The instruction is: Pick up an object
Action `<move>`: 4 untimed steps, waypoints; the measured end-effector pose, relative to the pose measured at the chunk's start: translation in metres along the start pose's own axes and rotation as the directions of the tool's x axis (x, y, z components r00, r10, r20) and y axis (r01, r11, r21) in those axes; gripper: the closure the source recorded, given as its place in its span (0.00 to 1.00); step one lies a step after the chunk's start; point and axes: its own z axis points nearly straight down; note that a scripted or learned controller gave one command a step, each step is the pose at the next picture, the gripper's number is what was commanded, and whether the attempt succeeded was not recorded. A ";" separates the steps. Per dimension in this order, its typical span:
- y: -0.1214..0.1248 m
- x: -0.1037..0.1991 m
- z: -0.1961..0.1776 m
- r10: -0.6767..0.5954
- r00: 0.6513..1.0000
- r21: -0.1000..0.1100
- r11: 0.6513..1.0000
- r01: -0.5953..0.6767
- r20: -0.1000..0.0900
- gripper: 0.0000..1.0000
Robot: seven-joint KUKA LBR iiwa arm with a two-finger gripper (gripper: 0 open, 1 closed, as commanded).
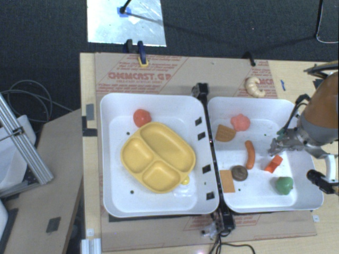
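Note:
My gripper [277,146] hangs low over the right bin [265,202], near its right side. Just below it in the view lies a small red-orange piece [273,164], close to the gripper tip. An orange sausage [250,154] lies to the gripper's left. A green round piece [284,184] sits nearer the front right corner. Also in this bin are a pink piece [240,122], a brown wedge [225,133], a dark brown round piece [239,173] and a tan square [227,181].
The left bin [114,194] holds a yellow divided plate [157,156] and a red ball [141,117]. A pale croissant-shaped piece [256,87] lies on the bench behind the right bin. The arm [323,115] covers the right bin's right edge.

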 end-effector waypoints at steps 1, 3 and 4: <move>0.000 0.000 0.000 0.000 1.000 0.000 1.000 0.000 0.000 0.00; -0.018 0.000 0.000 0.000 1.000 0.000 1.000 0.000 0.000 1.00; -0.018 0.000 0.000 0.000 1.000 0.001 1.000 0.000 0.000 0.00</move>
